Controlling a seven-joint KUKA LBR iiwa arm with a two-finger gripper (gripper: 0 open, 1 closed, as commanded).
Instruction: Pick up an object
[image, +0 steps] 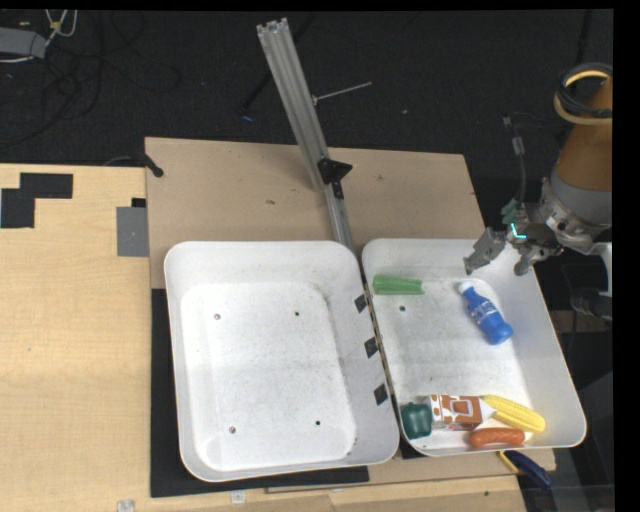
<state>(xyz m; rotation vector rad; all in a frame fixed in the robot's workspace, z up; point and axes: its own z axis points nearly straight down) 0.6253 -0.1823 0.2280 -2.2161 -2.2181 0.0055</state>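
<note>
Camera view
Worktop (90, 300): a pale wooden surface with a brown board on it, carrying two shallow white bins side by side.
Left bin (265, 355): white speckled floor with a few small dark dots on it.
Right bin (455, 340): touches the left bin along a shared edge marked by small black clips; it holds all the loose objects.
Green block (398, 286): a flat green bar lying at the far left of the right bin, just beside the dividing edge.
Blue bottle (486, 314): white cap pointing to the far side, lying tilted on the bin floor in the far right part, well apart from the green block.
Green cup (416, 419): a small dark green piece in the near left corner of the right bin.
Orange carton (456, 410): an orange and white pack lying flat just to the right of the green cup.
Yellow corn (514, 412): lies at a slant to the right of the orange carton, near the near rim.
Red sausage (496, 437): rests against the near rim, just nearer than the yellow corn.
Metal rail (305, 125): a grey bar running from the far side down to the join between the bins.
Arm (585, 150): grey with an orange band, reaching in from the right.
Tool (503, 256): hangs over the far right rim of the right bin, just beyond the blue bottle's cap; its two fingers stand apart with nothing between them.
</note>
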